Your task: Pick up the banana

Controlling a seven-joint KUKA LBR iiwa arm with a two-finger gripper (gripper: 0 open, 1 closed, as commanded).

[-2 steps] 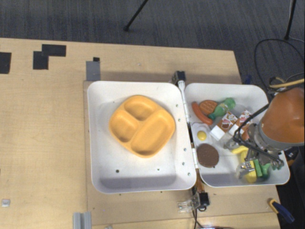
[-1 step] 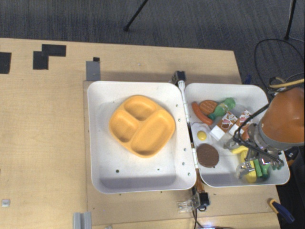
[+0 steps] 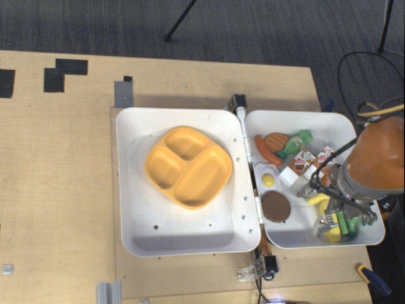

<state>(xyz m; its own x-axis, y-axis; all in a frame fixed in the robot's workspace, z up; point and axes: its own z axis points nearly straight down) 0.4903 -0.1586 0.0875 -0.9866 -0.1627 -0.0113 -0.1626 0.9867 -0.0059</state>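
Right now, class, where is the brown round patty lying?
The brown patty lies in the right bin, near its left wall, just below the fried egg and left of the gripper.

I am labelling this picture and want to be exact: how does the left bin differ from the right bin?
The left bin holds one thing, a yellow divided plate; the right bin holds many small toy foods, such as a brown patty and a carrot. The arm's gripper reaches into the right bin, while the left bin has no arm above it. Both are shallow, white and rounded at the corners.
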